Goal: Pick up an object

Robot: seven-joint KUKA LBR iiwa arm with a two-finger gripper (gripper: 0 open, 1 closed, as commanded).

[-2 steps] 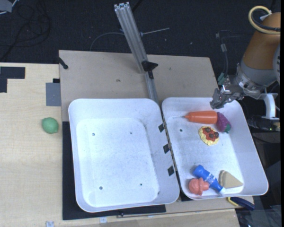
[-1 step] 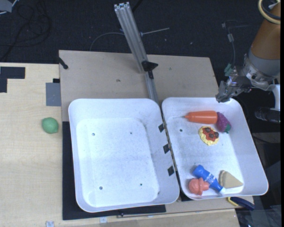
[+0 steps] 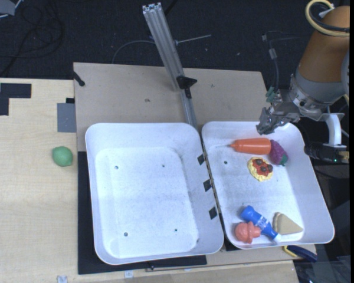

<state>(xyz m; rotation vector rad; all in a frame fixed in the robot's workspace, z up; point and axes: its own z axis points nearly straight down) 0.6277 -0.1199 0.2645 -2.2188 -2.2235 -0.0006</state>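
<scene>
Pincer (image 3: 270,124) over right bin (image 3: 318,199), carrot (image 3: 251,146), pizza (image 3: 261,169), bottle (image 3: 258,219) inside

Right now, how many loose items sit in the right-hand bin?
6: a carrot and purple piece at the far end, a yellow pizza-like toy just below, and a blue toy, red toy and tan wedge near the front. None looks hidden.

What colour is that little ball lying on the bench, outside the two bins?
Green. The ball shows in the camera view, left of the left bin.
</scene>
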